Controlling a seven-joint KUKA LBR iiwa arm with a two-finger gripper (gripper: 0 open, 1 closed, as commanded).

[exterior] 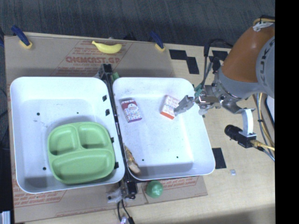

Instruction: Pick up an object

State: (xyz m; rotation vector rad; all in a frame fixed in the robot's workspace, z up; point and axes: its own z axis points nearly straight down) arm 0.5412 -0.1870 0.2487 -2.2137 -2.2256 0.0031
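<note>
In the right bin (187, 160) lie two small packets. A dark red one (131, 110) lies near the bin's left wall. An orange and white one (168, 107) lies further right, toward the back. My gripper (184, 104) hangs low at the right side of this bin, its tip right beside the orange and white packet's right edge. I see nothing held in it. A small tan object (131, 162) rests in the bin's front left corner.
The left bin (28, 101) holds a green divided plate (81, 151). A yellow banana (107, 46) lies on the cardboard behind the bins. A green ball (154, 188) sits in front of the right bin. Blue clamps (21, 36) grip the cardboard's back edge.
</note>
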